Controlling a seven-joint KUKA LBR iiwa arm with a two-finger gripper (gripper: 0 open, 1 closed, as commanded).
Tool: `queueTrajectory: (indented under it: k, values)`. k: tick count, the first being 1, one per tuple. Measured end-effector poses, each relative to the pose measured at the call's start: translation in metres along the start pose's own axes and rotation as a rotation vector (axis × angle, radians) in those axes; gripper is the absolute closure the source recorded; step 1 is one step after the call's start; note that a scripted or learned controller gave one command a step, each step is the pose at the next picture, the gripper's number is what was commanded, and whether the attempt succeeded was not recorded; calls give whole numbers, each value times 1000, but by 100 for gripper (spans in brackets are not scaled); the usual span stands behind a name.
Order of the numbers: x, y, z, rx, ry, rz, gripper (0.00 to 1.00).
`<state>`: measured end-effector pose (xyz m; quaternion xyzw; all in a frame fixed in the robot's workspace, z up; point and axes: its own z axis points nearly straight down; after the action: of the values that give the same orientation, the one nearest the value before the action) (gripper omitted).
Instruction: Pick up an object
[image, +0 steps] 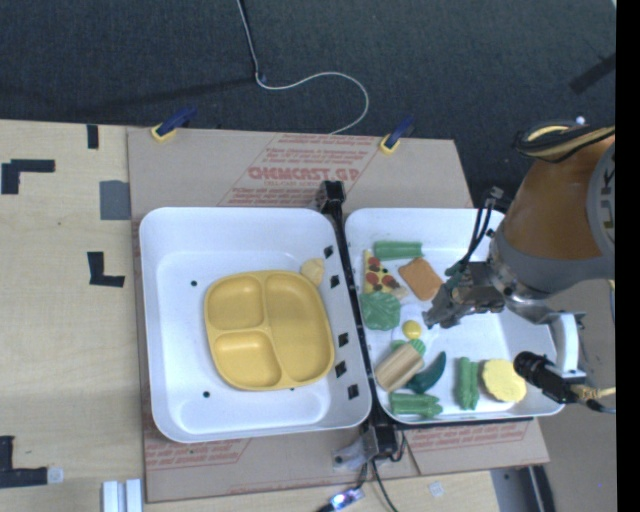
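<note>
Seemingly unchosen, several toy foods lie in the right bin (470, 222), all placed here relative to the orange slab (420, 279) near its middle. A green bean pod (397, 249) sits just above the slab, its long axis running left to right. Below and right of it, two green pods (466, 383) stand top to bottom beside a yellow disc (503, 381). The gripper (447, 306) hangs just right of the slab, and whether it is parted or closed, I cannot tell. Nothing is visibly held.
</note>
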<state>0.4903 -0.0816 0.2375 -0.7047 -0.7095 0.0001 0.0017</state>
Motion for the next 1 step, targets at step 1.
queueTrajectory:
  k: [1]
  values:
    - [23, -13, 21, 3, -1, 5, 100]
